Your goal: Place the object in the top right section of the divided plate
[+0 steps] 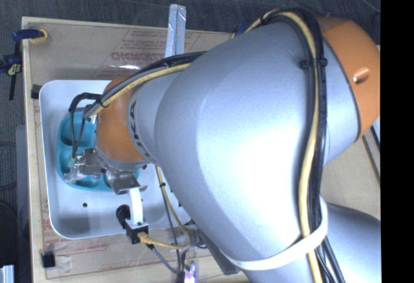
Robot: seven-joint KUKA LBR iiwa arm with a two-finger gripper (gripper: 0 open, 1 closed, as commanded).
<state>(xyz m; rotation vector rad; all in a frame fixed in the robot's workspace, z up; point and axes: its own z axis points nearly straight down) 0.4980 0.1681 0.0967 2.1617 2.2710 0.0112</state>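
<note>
1. The plate (66,146), a bright blue divided dish, is lying in the left part of the white bin (52,165), near that bin's left wall.
2. Only the plate's left edge is showing, as a curved blue strip running from far to near; the rest is sitting under the arm's wrist, so its long axis and the way its sections are facing cannot be told.
3. The object to be placed cannot be made out; whatever is lying over the plate is being covered by the wrist hardware.
4. The gripper (84,168) is hanging right over the plate, its metal body showing against the blue.
5. Whether the claw is released, clenched or grasping anything cannot be told from this angle.
6. Just above the gripper, the orange band (113,136) of the wrist is sitting over the bin's middle.
7. A black cable (81,104) is looping from the wrist across the plate's far edge.
8. A white bracket (134,205) with a black fitting is sticking out from the wrist toward the bin's near wall.
9. The grey arm (246,146) is reaching in from the right and covering most of the bench (97,49).
10. A blue clamp (26,35) is gripping the bench's far left corner.
</note>
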